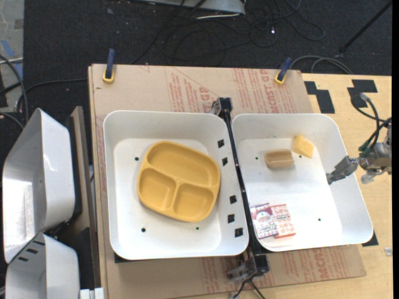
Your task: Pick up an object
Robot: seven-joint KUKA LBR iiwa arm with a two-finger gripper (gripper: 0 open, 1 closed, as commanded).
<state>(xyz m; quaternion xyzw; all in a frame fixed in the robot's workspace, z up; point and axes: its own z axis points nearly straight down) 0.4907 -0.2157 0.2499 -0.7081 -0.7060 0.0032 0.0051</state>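
Lying left of the end effector [346,167], whose grip I cannot tell, the tan block [278,159].

The grey metal two-finger gripper [346,169] pokes in at the right edge, the arm behind it cut off; its finger spacing is too blurred to tell. Print on the red-and-white flat paper packet [274,220] is too small to read

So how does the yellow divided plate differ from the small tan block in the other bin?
The yellow divided plate is far larger than the small tan block. The plate has three compartments; the block is solid. The plate lies in the left bin, the block in the right bin. Both lie flat.
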